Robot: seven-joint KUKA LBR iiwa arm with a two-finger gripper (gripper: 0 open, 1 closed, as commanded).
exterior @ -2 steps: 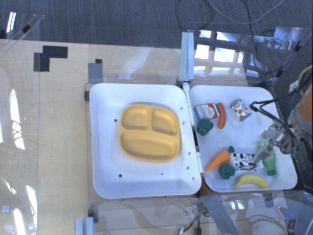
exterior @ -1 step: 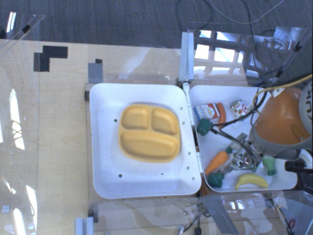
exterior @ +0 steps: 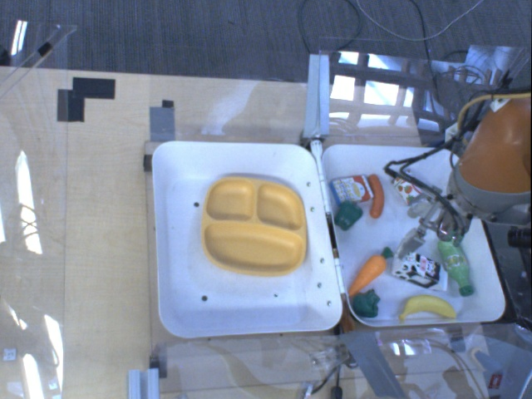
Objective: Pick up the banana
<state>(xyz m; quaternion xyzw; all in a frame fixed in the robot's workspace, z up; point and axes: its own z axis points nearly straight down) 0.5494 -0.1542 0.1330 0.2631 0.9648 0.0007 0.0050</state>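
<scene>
The grey arm with its orange band reaches in from the right over the right bin (exterior: 495, 299). Its tool (exterior: 413, 241) hangs above the bin's middle, fingers slightly apart, holding nothing, near a green bottle (exterior: 456, 266) and a small patterned carton (exterior: 418, 268). The banana (exterior: 428, 307) lies at the bin's near edge.

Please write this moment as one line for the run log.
stage: approach | gripper: above right bin, holds nothing | banana: lying at near edge, untouched
</scene>
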